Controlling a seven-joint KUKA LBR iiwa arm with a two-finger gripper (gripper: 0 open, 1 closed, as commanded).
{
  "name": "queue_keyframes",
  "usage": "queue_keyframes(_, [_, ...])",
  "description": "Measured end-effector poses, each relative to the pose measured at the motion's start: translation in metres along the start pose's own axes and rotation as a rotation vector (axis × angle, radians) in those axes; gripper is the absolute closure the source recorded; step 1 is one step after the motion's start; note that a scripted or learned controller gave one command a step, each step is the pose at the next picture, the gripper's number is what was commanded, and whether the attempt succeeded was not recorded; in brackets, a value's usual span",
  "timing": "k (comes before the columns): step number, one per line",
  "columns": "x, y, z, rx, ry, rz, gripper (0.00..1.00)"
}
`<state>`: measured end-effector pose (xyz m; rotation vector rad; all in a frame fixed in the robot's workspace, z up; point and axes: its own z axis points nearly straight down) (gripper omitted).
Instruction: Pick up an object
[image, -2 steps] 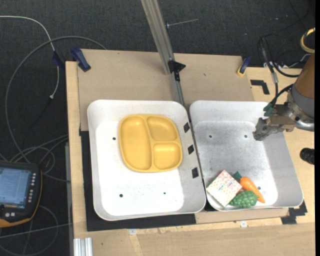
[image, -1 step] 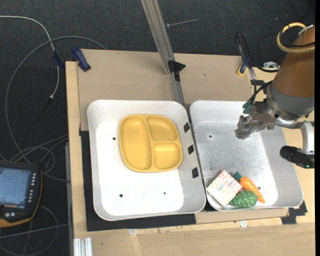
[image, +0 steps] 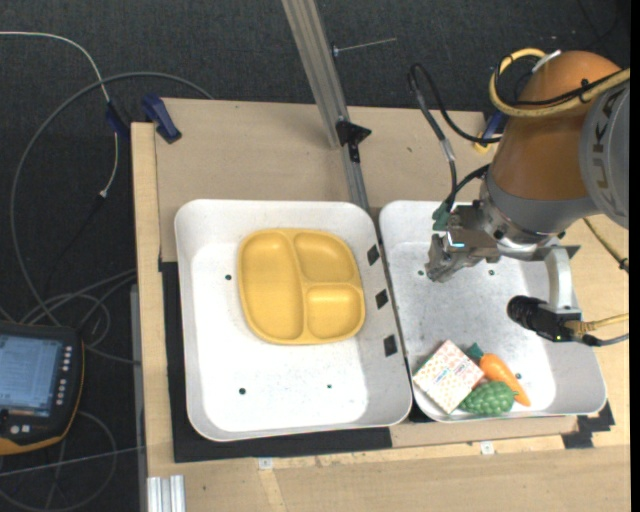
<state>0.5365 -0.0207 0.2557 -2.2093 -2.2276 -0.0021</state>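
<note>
I am hanging my gripper (image: 443, 262) above the bare upper floor of the right bin (image: 420, 320); whether it is spread or pressed together, I cannot tell from this angle; nothing is showing between its tips. The things to pick, a speckled small box (image: 447, 376), a carrot toy (image: 500, 373) and a green bumpy toy (image: 489, 399), are crowding the near corner, probably having slid there. The yellow divided plate (image: 300, 284) is lying in the left bin (image: 205, 390). On the box I am reading no words.

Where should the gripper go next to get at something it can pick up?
Probably toward the bin's near corner. The gripper hangs over bare floor in the right bin, while the patterned box, orange carrot and green toy cluster there.
</note>
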Motion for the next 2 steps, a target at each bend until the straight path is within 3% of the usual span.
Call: queue_keyframes(2, [0.117,-0.012,0.005,-0.002,-0.001,0.001,1.00])
